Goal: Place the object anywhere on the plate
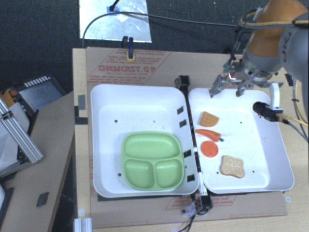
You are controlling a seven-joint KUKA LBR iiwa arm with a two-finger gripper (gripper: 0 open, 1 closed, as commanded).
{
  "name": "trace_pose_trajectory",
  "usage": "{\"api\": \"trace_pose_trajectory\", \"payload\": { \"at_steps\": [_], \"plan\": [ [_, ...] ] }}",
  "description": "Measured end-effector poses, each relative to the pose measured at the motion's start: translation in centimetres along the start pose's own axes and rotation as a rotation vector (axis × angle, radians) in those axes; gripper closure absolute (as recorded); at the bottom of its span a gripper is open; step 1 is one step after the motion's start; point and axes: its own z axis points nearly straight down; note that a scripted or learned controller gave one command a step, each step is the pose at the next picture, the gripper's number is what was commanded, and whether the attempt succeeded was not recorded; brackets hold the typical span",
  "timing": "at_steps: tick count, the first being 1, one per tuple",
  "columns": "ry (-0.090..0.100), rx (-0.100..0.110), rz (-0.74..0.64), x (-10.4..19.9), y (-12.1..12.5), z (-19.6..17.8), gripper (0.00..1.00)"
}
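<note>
Claw (227, 87) spread wide, grasping nothing, poised over right bin (277, 144) far rim (food toys there within reach); green plate (152, 159) waiting in left bin (111, 110).

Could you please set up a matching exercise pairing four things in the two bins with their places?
Things:
1. plate
2. toast
3. cracker
4. end effector

Places:
A. nearest the front edge of the right bin
B. in the left bin
C. over the back rim of the right bin
D. in the right bin, just behind the red pepper

Pairs: 1-B, 2-A, 3-D, 4-C
</note>
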Motion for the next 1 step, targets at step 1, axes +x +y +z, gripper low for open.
{"api": "trace_pose_trajectory", "payload": {
  "at_steps": [1],
  "plan": [
    [0.000, 0.001, 0.000, 0.06, 0.85, 5.80, 0.00]
  ]
}}
